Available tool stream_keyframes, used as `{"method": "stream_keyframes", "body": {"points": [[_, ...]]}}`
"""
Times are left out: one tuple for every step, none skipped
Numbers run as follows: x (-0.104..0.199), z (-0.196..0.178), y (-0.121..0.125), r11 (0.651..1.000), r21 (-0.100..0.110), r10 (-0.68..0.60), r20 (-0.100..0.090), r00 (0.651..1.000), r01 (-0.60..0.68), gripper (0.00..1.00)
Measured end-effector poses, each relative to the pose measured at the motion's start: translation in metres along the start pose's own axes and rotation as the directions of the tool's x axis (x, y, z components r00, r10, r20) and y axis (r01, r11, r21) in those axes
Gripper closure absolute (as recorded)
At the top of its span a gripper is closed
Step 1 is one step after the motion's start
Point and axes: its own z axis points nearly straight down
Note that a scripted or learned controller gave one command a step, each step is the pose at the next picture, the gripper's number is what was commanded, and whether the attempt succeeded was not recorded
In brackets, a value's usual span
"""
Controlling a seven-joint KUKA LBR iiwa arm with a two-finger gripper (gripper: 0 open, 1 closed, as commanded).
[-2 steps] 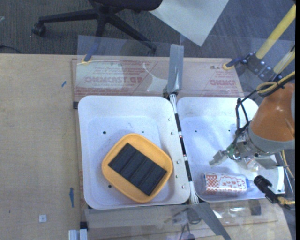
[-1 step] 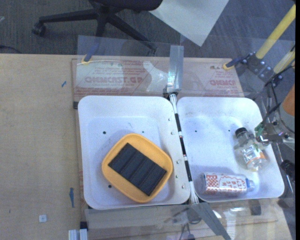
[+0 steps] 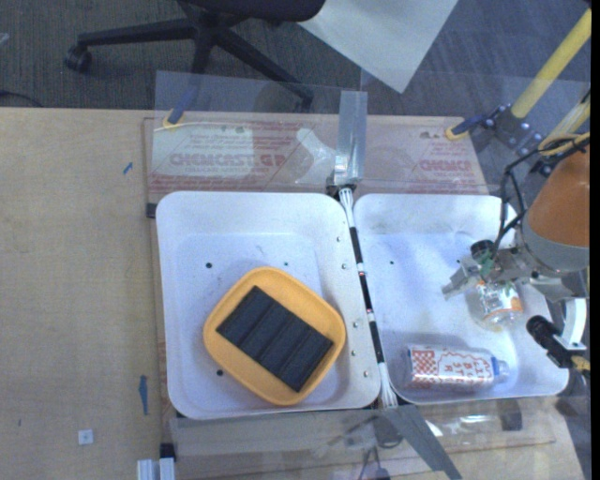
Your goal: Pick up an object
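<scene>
Looking at the right bin (image 3: 412, 234), I see a small clear crinkly thing (image 3: 495, 305) right under my gripper (image 3: 487, 277). It seems light, soft and slippery, so I would pinch its middle. I cannot tell how the gripper is set or whether it touches.

Wooden bench (image 3: 75, 281); office chair (image 3: 225, 28) on grey carpet (image 3: 94, 84).
</scene>
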Motion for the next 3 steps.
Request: {"method": "stream_keyframes", "body": {"points": [[-0.025,0.003,0.023,0.998,-0.023,-0.051,0.017,0.999,0.051,0.0],[-0.046,0.037,0.022,0.992,0.016,-0.122,-0.002,0.992,0.122,0.0],[-0.046,0.026,0.023,0.992,0.012,-0.122,0.001,0.993,0.122,1.0]]}}
